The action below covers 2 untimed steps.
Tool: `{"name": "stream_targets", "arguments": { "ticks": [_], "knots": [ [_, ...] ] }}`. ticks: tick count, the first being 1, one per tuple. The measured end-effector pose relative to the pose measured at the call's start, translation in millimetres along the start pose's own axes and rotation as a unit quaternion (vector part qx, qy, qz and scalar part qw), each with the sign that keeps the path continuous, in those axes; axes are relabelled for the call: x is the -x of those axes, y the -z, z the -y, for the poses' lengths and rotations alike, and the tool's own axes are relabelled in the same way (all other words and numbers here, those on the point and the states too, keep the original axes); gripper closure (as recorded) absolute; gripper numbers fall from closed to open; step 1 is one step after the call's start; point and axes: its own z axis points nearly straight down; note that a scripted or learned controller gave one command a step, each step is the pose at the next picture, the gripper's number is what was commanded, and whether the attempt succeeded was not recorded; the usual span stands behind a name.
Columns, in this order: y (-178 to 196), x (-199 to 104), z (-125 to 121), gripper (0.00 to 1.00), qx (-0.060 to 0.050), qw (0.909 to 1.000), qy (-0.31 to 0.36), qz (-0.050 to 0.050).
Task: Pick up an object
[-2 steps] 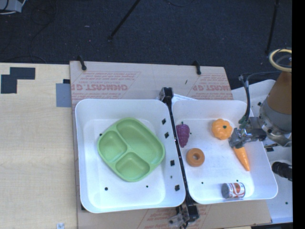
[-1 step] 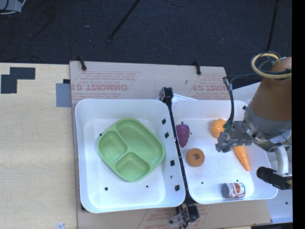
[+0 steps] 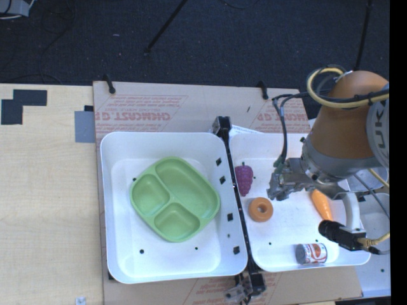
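The arm (image 3: 343,132) is reaching in from the right, and its end effector (image 3: 278,188) is hanging over the middle of the right bin (image 3: 286,237). It is showing as a dark grey cluster seen from above. Whether it is spread or pressed together I cannot tell, and nothing is showing up gripped in it.

Four loose things are lying in this bin. An orange ring (image 3: 260,210), shaped like a doughnut, is sitting flat on the bin floor just below and to the left of the end effector, close to it but apart. A purple bunch of grapes (image 3: 243,178) is lying to the left of the end effector, near the bin's left wall. An orange carrot (image 3: 321,204) is lying tilted on the end effector's right, partly under the arm. A red and white can (image 3: 311,253) is lying on its side near the bin's front edge, well apart from the end effector.

In the left bin (image 3: 127,250) a green divided plate (image 3: 175,199) is sitting flat, turned at an angle, well apart from the end effector.

Both bins are resting on a cardboard sheet (image 3: 146,110) on the pale wooden table (image 3: 44,202).
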Motion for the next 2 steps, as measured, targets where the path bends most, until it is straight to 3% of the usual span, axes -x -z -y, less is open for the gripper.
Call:
{"name": "stream_targets", "arguments": {
  "ticks": [1,2],
  "knots": [
    [5,-55,4,1.0,0.0,1.0,0.0,0.0],
    [-12,-107,1,1.0,-0.002,1.0,-0.001,0.001]
  ]
}}
